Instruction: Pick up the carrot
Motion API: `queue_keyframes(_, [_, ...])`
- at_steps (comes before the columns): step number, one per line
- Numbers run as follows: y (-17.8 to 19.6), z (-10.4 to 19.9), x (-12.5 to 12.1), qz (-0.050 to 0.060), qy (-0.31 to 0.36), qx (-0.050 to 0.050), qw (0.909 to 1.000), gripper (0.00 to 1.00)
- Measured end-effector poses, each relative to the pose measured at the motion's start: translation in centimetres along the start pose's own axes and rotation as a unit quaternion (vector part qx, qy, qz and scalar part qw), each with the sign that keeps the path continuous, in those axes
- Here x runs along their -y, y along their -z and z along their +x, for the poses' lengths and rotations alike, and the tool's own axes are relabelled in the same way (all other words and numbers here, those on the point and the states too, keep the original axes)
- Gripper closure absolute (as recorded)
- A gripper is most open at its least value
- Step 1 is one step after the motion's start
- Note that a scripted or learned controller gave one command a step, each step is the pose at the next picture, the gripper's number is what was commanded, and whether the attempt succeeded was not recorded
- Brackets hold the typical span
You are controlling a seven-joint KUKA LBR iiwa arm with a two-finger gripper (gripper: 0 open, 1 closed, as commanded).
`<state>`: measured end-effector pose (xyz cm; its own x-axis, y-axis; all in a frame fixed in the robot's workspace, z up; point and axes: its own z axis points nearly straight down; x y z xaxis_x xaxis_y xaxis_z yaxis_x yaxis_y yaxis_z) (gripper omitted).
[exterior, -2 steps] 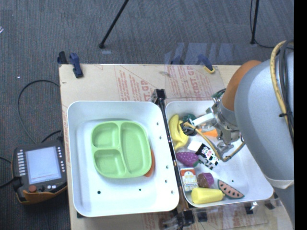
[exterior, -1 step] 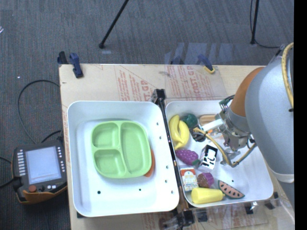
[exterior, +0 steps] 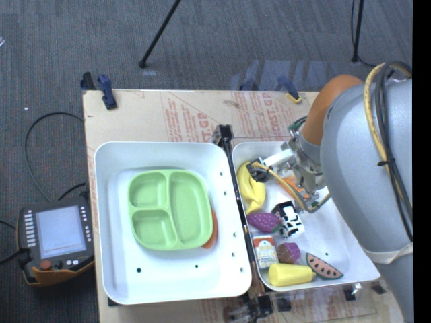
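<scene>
The carrot point(exterior: 289, 180) seems to be the orange piece in the right bin point(exterior: 340, 237), just beside the banana point(exterior: 253, 188) and partly under the gripper point(exterior: 304, 191). A good pick needs a straight descent centred on it, clear of the banana. The arm reaches in from the right, wrist low over the bin; whether its grip is closed I cannot tell.

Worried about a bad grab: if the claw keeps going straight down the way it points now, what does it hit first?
Probably the carrot, the orange piece right under the claw in the right bin. The banana lies just to its left, and depth is hard to judge from this slanted view.
</scene>
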<state>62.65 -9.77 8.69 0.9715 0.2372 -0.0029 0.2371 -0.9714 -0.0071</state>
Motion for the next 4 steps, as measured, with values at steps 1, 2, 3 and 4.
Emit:
queue_keyframes(1, [0.9,0.0,0.2,0.002,0.005,0.003,1.0,1.0])
queue_keyframes(2, [15.1,-1.6,3.8,-0.002,-0.018,-0.006,0.9998,1.0])
queue_keyframes(3, [15.3,-1.9,3.8,0.002,-0.02,0.002,0.9998,1.0])
queue_keyframes(4, [10.5,-5.5,9.0,0.001,-0.021,0.005,0.9998,1.0])
